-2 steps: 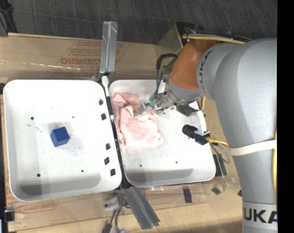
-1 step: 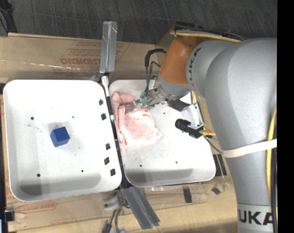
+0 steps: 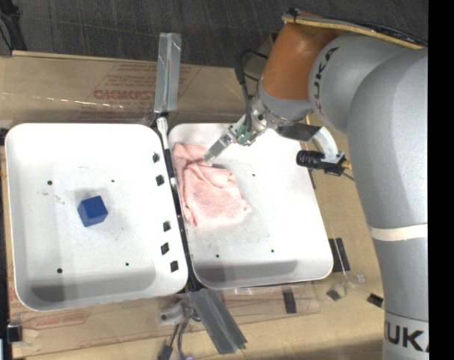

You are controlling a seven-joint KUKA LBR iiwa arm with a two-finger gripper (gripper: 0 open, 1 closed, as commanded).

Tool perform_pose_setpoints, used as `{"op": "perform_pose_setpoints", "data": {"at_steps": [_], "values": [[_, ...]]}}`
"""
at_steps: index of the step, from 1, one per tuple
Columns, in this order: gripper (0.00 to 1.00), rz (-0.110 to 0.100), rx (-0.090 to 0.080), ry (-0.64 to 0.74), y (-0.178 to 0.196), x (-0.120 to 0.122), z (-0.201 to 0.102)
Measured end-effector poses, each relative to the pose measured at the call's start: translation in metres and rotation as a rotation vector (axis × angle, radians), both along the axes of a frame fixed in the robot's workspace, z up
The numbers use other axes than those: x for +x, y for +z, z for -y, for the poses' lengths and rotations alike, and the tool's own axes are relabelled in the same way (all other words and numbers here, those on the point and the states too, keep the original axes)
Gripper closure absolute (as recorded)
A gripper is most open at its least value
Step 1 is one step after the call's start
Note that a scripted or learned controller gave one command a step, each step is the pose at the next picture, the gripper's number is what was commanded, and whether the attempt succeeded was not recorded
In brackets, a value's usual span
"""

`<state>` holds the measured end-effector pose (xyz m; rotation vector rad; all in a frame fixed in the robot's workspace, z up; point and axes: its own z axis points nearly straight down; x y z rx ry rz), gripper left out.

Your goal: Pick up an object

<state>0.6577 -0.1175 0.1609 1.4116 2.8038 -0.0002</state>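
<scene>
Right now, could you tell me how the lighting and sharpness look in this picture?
In the camera view, light is even and soft; the left bin and right bin look bright white, with grey shading along their near walls. The blue cube is sharp-edged; the pink cloth is slightly soft; the hand looks small and blurry.

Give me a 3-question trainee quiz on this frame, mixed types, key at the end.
1. True or false: the blue cube lies in the same bin as the pink cloth.
2. Multiple choice: where in the right bin does the cloth lie? A) far right corner B) against the left wall, by the divider C) dead centre
3. Short answer: which thing is the gripper nearest to?

Key
1. False. The cube is in the left bin, the cloth in the right one.
2. B.
3. The cloth; the gripper tip is at its top edge. A grasp cannot be confirmed.
</scene>
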Motion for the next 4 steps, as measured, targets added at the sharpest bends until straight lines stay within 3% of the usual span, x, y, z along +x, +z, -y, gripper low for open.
{"op": "perform_pose_setpoints", "data": {"at_steps": [1, 2, 3, 4], "values": [[0.00, -0.002, 0.001, 0.075, -0.068, -0.035, 0.041], [0.00, -0.002, 0.001, 0.105, -0.068, -0.074, 0.043], [0.00, -0.001, -0.002, 0.015, -0.067, -0.046, -0.021], [1.00, -0.002, -0.001, 0.019, -0.057, -0.046, -0.022]]}}
